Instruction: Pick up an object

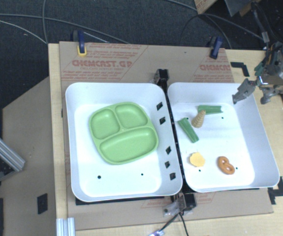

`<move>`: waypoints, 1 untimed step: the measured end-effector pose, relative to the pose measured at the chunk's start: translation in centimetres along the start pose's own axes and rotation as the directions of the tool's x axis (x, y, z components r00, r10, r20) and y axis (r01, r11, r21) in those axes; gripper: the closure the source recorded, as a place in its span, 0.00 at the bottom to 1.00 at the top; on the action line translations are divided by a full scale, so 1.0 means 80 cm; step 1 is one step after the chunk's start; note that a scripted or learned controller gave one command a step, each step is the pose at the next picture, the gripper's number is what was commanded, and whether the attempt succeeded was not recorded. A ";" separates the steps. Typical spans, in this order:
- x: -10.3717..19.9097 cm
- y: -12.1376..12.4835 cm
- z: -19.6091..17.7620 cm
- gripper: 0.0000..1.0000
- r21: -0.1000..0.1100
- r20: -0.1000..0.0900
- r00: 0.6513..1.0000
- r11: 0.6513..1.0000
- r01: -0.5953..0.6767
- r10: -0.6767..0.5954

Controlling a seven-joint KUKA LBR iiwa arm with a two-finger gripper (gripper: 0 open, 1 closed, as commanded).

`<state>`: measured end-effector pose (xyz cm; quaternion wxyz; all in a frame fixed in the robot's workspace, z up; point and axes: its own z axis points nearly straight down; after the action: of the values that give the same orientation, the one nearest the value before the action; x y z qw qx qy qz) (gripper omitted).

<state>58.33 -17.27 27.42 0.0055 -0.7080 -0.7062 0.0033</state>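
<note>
— Do you see any writing here?
— Yes. The brown cardboard sheet under the two bins has red print. Behind the left bin I read "CHEMCAST GP", with a smaller red line below it, too blurred to read.
— And behind the right bin?
— The same red print again, but partly covered. I cannot read it with certainty.
</note>
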 end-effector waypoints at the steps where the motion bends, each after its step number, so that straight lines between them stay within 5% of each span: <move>1: 0.001 0.003 -0.008 0.00 -0.012 0.003 1.000 1.000 0.003 -0.003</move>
<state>58.53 -17.23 28.09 0.0003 -0.7069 -0.7073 0.0000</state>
